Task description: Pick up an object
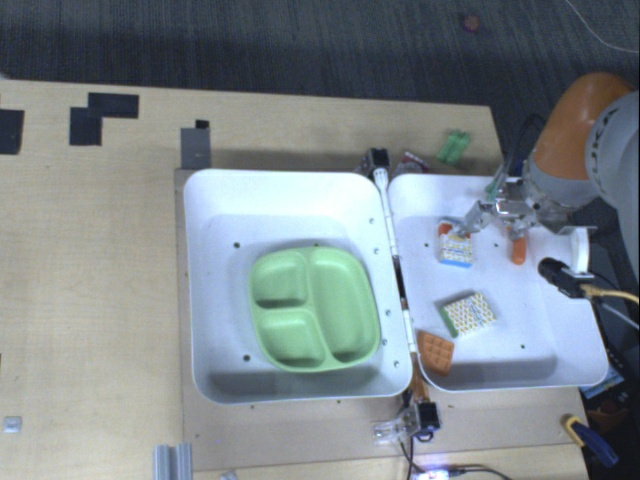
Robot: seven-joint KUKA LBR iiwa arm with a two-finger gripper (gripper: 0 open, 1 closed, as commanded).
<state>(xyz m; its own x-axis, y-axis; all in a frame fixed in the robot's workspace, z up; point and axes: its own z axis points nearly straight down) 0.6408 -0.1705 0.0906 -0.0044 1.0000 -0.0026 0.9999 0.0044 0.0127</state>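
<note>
Bench (90, 298): pale wood-tone top. Two shallow white bins side by side, touching along inner rims: left bin (215, 268), right bin (570, 353). Black tape patches (100, 116) near far-left edge. Small green object (455, 147), possibly a toy, lies on bench just behind right bin. Grey bracket (195, 146) at left bin's far corner.
</note>
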